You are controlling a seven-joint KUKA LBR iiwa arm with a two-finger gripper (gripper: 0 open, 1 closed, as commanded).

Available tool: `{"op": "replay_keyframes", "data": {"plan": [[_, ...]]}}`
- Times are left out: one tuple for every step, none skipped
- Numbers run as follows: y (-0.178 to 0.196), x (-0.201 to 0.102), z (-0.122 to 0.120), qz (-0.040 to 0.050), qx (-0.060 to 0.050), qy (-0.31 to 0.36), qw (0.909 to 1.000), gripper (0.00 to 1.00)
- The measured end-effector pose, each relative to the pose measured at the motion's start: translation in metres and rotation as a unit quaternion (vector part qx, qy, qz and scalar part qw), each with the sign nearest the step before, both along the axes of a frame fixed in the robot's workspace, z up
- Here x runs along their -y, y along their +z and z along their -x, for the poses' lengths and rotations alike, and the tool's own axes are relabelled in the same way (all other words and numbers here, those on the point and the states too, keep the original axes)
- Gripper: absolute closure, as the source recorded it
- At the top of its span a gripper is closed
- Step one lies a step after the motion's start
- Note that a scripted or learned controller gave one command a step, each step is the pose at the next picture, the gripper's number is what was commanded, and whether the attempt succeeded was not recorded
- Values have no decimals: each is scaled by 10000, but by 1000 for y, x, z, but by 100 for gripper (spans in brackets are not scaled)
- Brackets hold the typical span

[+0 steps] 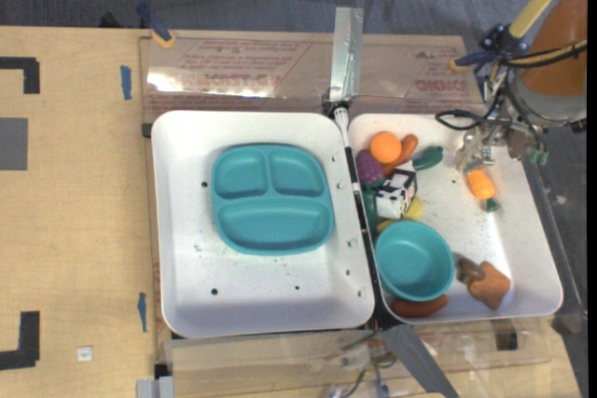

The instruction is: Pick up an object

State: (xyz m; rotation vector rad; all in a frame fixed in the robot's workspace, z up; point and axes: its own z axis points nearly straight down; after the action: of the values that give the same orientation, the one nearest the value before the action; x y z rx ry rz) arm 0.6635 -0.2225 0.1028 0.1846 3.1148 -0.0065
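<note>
- A pale wooden tabletop (65,200) carries the left shallow white plastic bin (177,294), where a teal plastic plate with three compartments (272,199) lies flat in the middle.
- In the right shallow white plastic bin (532,275), toys crowd the left wall: an orange ball-shaped toy (384,147) at the top, a purple one (368,168) beside it, a black-and-white block (399,188) below, then a round teal plastic bowl (414,260).
- A brown and orange toy (485,281) sits near the bowl, at the bin's lower right.
- The small orange carrot-shaped toy with a green tip (481,186) lies alone on open bin floor, just below the claw (485,149) at the bin's upper right.
- Whether the claw is released or clenched cannot be told; cables and metal parts blur it.
- The carrot looks the easiest pick: descend straight over it and close across its narrow width.
- Something reddish is half-hidden beneath the bowl.
</note>
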Motion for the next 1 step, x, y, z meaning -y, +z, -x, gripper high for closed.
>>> {"op": "replay_keyframes", "data": {"plan": [[-2, 0, 1, -8, -34, 1, 10000, 0]]}}
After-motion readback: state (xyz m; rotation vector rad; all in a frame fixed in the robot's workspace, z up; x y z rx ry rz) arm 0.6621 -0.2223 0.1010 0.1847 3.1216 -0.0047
